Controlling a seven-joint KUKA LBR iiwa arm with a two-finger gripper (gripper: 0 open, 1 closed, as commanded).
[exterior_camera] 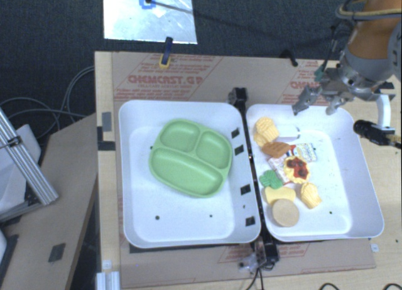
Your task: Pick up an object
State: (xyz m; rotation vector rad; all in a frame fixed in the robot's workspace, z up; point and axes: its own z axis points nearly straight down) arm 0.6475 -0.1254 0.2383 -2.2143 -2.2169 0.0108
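Nearest the camera in the right bin (pixel 364 213) lies a round tan disc (pixel 285 213), touching a pale yellow block (pixel 279 193) just behind it, with a small yellow toy piece (pixel 310 196) beside them to the right. A green leafy piece (pixel 271 179) sits just behind the block, and next to it a red and yellow item (pixel 296 168) rests against a white printed packet (pixel 306 152). Further back come a brown piece (pixel 276 149) and then a yellow ridged piece (pixel 266 130), the farthest of the cluster. All of these toys rest on the bin floor, so any of them could serve as the object to pick, and none has been lifted yet. In the left bin (pixel 135 176) a green divided plate (pixel 190 157) lies flat, well apart from the arm. At the far right corner of the right bin the gripper (pixel 318 102) hangs above the rim, its two fingers spread apart with nothing between them. It stands behind and to the right of the cluster, touching no toy. By this judgement the task is at its start: the approach, the descent, the closing on one piece and the lift all remain to be done.
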